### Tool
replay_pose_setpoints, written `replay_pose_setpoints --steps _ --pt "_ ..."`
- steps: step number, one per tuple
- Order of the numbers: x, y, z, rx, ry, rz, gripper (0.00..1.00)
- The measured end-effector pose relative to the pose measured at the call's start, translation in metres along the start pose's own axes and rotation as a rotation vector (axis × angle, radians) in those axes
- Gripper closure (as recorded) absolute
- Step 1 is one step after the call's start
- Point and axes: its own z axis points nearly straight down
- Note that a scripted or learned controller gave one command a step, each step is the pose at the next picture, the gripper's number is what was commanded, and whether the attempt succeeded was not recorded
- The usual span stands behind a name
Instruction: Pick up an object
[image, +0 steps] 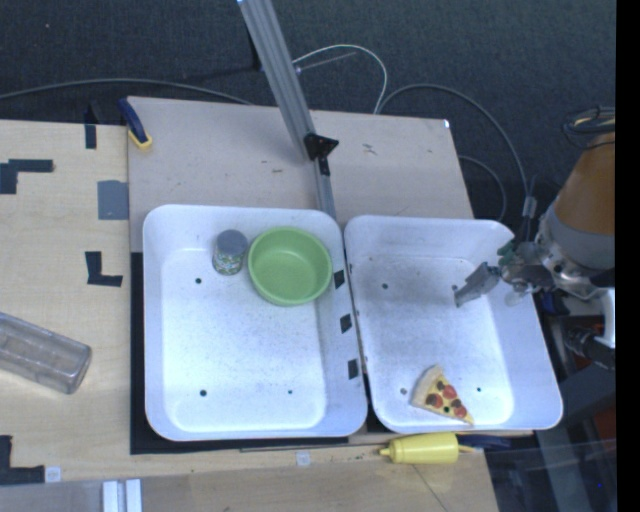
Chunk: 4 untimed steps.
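I am at the reaching step: my gripper (470, 291), hovering over the right bin (400, 240) without holding anything, must go down toward the pizza slice toy (441, 394) lying near this bin's front edge.

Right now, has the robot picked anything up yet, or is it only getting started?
Nothing looks picked up yet. The pizza slice lies flat near the front of the right bin, and the green bowl and small jar sit at the back of the left bin. In hand: the gripper is over the right bin's far right side, apart from the pizza slice. Left to do: reach an object, grasp it and lift it.
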Motion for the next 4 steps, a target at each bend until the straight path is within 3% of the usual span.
replay_pose_setpoints --steps 1,4 --pt "0.0 0.0 0.0 0.0 0.0 0.0 0.0" --pt "-0.001 0.003 0.125 -0.002 -0.002 0.001 0.0"
